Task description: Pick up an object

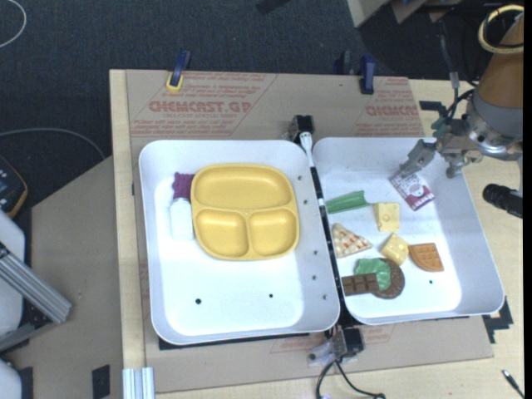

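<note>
"chemcast" printed on brown board [208,102].

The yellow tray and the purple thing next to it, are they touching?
Touching. In the camera view, the yellow tray overlaps the purple thing's right edge, no gap between them.

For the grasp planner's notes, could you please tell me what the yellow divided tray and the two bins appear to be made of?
Yellow divided tray: probably moulded plastic, with smooth rounded compartments and a soft satin sheen.
Left bin and right bin: likely thin formed white plastic, with rounded corners, shallow walls and a faint gloss. Material is judged by look alone.
</note>
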Controlling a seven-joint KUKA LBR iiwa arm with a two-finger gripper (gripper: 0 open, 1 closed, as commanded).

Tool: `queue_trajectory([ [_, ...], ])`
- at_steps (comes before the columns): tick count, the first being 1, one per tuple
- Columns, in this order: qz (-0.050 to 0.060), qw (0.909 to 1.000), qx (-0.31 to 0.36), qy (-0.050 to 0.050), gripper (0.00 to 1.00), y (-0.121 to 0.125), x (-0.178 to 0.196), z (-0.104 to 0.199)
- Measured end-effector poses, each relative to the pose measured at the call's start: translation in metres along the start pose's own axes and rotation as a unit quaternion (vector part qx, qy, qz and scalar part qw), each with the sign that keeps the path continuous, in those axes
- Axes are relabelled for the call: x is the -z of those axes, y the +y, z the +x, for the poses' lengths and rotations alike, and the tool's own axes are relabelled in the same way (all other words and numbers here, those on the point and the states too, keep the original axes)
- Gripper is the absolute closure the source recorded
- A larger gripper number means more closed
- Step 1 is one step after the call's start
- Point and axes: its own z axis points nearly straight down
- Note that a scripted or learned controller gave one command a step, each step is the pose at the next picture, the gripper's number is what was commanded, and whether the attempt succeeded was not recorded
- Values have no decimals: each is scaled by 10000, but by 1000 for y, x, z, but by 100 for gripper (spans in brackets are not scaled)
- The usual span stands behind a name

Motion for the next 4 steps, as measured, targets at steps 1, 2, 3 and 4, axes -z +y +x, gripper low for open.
queue_trajectory([
  [1,-76,10000,15,-16,0,3,10,0],
  [2,-57,10000,13,-14,0,3,-40,-9],
  [3,-80,10000,21,-21,0,5,-91,-9],
  [4,-133,9999,26,-50,100,7,-74,-10],
])
